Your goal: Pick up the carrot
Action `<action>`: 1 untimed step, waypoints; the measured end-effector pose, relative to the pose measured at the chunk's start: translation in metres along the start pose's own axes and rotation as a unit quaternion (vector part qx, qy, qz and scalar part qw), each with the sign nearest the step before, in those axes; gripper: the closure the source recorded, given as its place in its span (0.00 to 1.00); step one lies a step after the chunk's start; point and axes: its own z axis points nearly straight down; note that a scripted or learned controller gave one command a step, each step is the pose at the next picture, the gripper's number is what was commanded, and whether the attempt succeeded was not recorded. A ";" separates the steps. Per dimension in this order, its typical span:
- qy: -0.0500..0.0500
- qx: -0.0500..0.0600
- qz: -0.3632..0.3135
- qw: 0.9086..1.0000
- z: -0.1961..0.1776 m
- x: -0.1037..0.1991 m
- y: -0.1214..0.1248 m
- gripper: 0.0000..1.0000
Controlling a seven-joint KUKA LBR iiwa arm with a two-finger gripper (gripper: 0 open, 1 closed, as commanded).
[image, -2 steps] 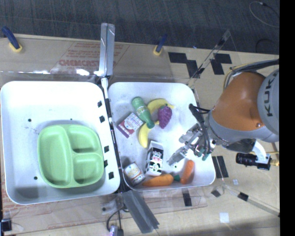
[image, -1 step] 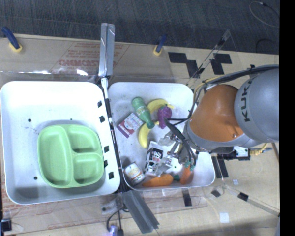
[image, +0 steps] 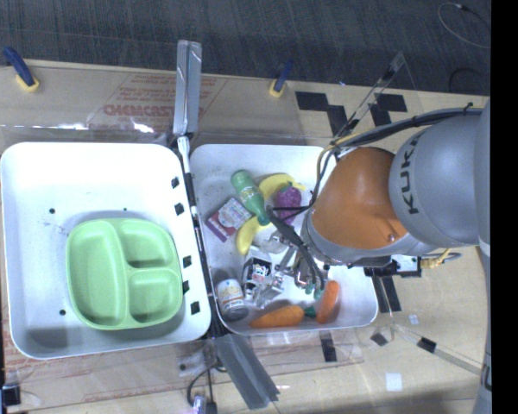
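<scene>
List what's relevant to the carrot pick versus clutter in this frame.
Job:
- long orange carrot at the right bin's near edge
- two-finger gripper above it

Clutter:
- second, stubbier orange carrot
- yellow banana
- green bottle
- purple grape bunch
- small can
- green divided plate, left bin

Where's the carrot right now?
The carrot lies along the near edge of the right bin, between a small can and another orange vegetable.

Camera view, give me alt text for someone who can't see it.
A grey and orange robot arm reaches into the right bin, its gripper low among clutter just above a carrot lying by the near wall. The left bin holds a green divided tray.
</scene>
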 end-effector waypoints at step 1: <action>0.018 -0.002 -0.078 0.997 -0.046 -0.009 -0.040 0.00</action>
